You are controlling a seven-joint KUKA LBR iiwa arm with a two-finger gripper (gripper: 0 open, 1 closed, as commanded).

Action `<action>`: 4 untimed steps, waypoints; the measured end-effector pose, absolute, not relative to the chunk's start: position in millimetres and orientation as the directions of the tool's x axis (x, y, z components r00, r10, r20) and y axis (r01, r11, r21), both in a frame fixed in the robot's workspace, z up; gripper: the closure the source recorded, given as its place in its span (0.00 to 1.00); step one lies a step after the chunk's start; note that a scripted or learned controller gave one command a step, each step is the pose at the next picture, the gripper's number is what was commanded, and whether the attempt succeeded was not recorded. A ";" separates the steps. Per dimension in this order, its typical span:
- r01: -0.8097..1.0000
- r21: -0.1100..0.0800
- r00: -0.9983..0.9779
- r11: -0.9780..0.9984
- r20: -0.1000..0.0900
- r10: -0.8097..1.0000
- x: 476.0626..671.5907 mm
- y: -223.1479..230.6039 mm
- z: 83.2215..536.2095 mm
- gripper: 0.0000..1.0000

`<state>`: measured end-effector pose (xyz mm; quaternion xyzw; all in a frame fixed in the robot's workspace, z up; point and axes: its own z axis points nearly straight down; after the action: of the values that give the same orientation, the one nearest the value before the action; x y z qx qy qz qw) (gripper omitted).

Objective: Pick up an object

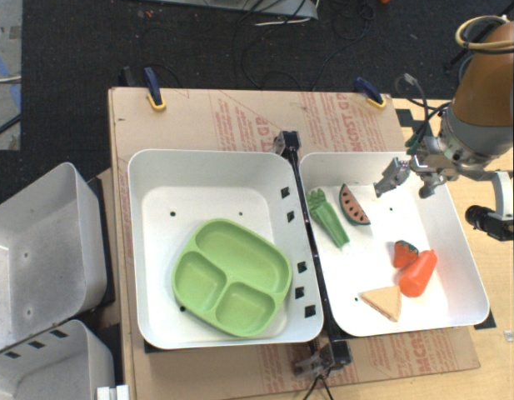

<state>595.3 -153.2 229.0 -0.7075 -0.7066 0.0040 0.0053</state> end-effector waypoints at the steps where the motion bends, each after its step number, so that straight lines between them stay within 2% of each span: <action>1: 1.000 0.000 -0.002 0.002 0.000 1.000 598.0 -152.7 236.6 0.00; 4: 1.000 -0.002 0.001 -0.001 0.000 1.000 601.0 -144.8 90.2 0.00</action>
<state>601.0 -144.8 90.2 -0.7073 -0.7069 0.0007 0.0008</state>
